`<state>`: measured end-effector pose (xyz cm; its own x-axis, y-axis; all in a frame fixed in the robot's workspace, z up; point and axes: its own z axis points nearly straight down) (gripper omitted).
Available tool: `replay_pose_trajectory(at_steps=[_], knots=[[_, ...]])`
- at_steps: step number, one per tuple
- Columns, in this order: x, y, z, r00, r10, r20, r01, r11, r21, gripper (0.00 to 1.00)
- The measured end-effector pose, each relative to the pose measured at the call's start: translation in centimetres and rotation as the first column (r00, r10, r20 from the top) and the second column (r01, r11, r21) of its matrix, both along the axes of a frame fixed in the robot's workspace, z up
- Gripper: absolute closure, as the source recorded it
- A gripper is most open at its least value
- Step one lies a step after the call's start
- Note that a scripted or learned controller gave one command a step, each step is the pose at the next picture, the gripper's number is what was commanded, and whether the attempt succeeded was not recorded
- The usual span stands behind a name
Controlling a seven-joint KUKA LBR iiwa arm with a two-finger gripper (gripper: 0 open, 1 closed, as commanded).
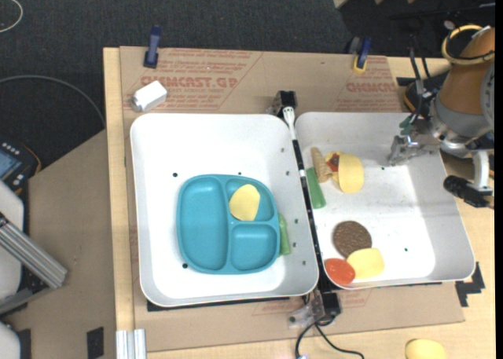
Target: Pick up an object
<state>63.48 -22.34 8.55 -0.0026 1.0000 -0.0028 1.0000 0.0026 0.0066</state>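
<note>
My gripper [402, 148] hangs over the far right part of the right bin [440, 224], above bare white floor, with nothing seen in it. To its left lie a yellow rounded piece [350, 174] with a small red bit [332, 163] behind it, a tan stick [319, 164] and a green stick [315, 190]. Nearer the front sit a brown disc [351, 236], a yellow block [365, 261] and a red-orange piece [339, 271]. In the left bin [157, 192] a teal divided plate [204, 224] carries a yellow piece [244, 202].
A thin green piece [284, 233] lies against the plate's right edge. A white block [149, 96] rests on the bench behind the left bin. Blue clamps [152, 47] [361, 54] grip the bench's far edge. The arm's grey body [464, 106] stands at the right.
</note>
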Motion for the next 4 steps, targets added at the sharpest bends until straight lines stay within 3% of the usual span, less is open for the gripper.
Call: replay_pose_trajectory(at_steps=[1,4], knots=[[3.4,0.0,0.0,1.0,-0.001,-0.001,0.001,1.0,0.0,1.0],[3.3,0.0,1.2,1.0,0.0,-0.002,0.0,1.0,-0.001,1.0]])
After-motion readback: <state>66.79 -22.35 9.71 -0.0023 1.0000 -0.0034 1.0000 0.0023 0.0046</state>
